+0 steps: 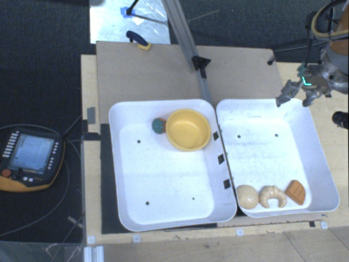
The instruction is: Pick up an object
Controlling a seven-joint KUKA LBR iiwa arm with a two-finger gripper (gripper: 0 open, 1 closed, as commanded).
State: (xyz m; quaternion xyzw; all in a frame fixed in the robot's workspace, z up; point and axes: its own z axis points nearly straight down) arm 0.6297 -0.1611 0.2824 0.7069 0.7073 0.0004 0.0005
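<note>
Hovering at two o'clock over the right shallow white plastic bin (319, 146), two-finger gripper (297, 96) spread, grasping nothing. Down at six o'clock from the fingertips, along the bin's near wall: round beige bun (247, 196), pale curved croissant (273, 196), orange waffle-textured square (295, 191), long axis tilted.
</note>
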